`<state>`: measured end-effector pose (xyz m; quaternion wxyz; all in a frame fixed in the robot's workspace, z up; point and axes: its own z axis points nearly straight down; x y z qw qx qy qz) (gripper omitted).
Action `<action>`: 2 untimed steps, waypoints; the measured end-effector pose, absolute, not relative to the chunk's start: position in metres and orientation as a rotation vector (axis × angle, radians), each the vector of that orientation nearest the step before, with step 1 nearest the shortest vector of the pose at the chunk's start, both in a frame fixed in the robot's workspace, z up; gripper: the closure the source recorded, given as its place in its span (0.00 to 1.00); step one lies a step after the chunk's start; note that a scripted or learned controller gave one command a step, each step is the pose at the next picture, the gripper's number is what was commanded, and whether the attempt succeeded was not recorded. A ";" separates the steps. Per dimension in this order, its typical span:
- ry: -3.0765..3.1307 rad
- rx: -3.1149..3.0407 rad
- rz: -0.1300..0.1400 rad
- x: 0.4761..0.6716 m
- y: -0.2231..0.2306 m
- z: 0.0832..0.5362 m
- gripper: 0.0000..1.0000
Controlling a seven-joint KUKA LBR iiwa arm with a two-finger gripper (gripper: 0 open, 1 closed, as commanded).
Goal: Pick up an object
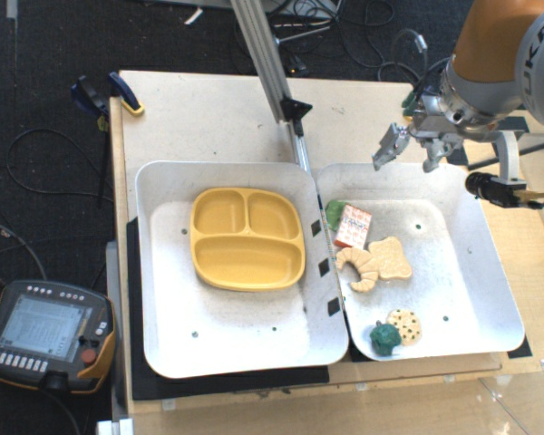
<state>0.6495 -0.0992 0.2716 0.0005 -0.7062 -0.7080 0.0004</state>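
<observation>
While nothing is yet grasped, the step in hand looks like the approach. The red and white packet [354, 226] lies near the right bin's [490, 270] left edge, beside tan toy pieces [376, 263]. The end effector [410, 152] hangs wide and empty above that bin's far edge, well apart from the packet. Next it likely must descend toward the left edge, then pinch.

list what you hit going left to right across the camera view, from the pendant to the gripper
pendant → yellow tray → red packet → cookie → gripper, fingers open above the right bin's far edge
</observation>
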 end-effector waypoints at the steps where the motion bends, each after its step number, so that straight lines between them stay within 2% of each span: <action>1: -2.224 -2.218 0.001 0.650 -0.099 0.272 0.00; 2: -2.222 -2.217 0.005 0.648 -0.094 0.227 0.00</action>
